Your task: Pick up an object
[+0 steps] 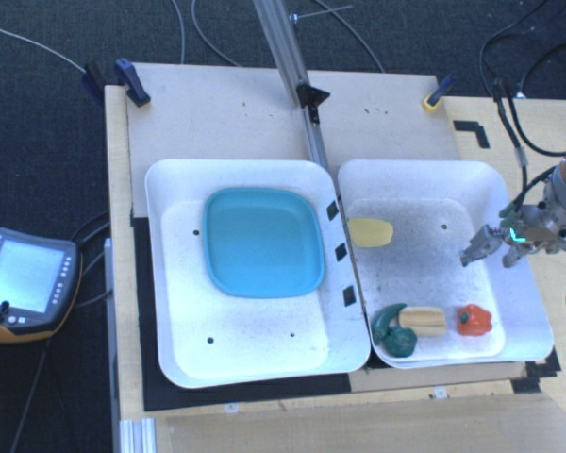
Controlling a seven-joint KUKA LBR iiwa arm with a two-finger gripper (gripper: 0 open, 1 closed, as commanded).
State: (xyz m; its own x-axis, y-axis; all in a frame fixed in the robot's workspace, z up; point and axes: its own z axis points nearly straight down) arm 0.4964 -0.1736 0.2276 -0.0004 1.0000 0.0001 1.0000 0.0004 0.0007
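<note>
Camera view is showing you the pincer [491, 250] hanging over the right edge of the right bin [472, 173], its two fingers spread apart with nothing between them. You are looking at a pick that I judge has not yet begun: every candidate is lying loose in that bin. Nearest, toward the front wall, are sitting an orange-red pepper [473, 320], a tan block [422, 321] and a green vegetable [393, 330]; a yellow piece [370, 232] is resting by the divider. Beyond, the left bin [170, 182] is carrying a blue plate [264, 242]. No brand or readable writing is showing anywhere.
</note>
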